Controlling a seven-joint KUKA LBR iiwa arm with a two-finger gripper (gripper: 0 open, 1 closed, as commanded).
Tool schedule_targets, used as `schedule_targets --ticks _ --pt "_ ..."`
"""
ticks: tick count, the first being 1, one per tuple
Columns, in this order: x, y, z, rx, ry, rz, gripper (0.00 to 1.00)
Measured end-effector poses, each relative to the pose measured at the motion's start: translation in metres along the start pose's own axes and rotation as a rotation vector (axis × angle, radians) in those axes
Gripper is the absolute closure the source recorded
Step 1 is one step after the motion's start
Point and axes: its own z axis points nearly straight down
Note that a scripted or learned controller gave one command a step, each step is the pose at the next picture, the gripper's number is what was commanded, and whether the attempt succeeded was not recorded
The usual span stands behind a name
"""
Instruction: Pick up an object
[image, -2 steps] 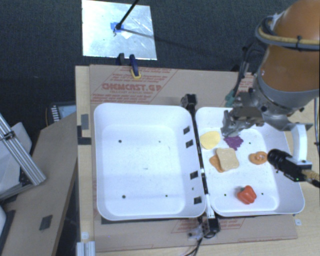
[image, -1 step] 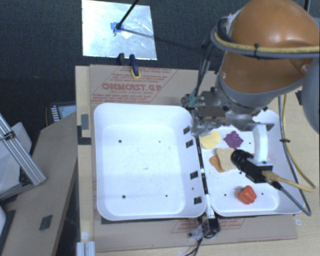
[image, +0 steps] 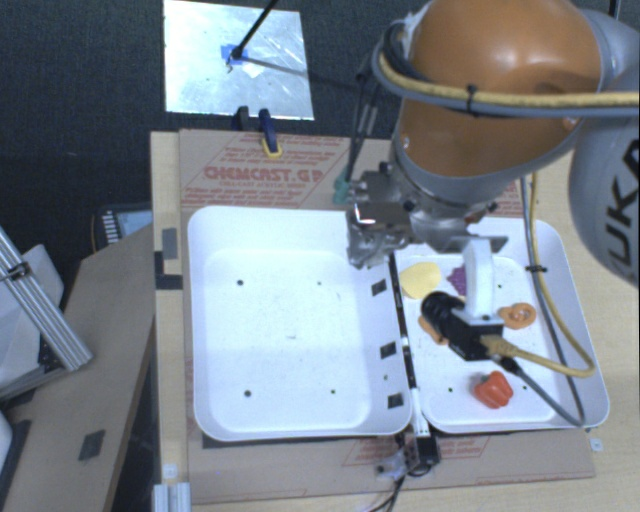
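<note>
Several small objects lie in the right bin (image: 560, 400): a yellow piece (image: 420, 277), a purple piece (image: 458, 279), an orange ring-shaped piece (image: 518, 316) and a red-orange piece (image: 492, 390). My gripper (image: 368, 248) hangs over the back of the ridge between the two bins, left of the yellow piece and apart from it. The arm's orange band and wrist hide the back part of the right bin. I see nothing held in the gripper.
The left bin (image: 280, 330) sits beside the right one on a cardboard sheet (image: 260, 170). A shiny foil square (image: 238, 60) lies behind the bench, with a blue and yellow clamp (image: 268, 135) at the cardboard's back edge. Metal rails (image: 35, 310) stand at the far left.
</note>
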Motion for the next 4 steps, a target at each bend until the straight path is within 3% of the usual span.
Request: schedule_targets --ticks 1,2,3,4 --pt "0.003 0.005 -0.109 -0.009 0.002 0.002 1.00" --pt "0.044 0.016 -0.112 0.000 0.000 0.001 1.00" --pt "0.073 0.011 -0.111 0.001 0.000 0.002 1.00" --pt "0.072 0.011 -0.111 0.002 -0.001 0.003 0.00"
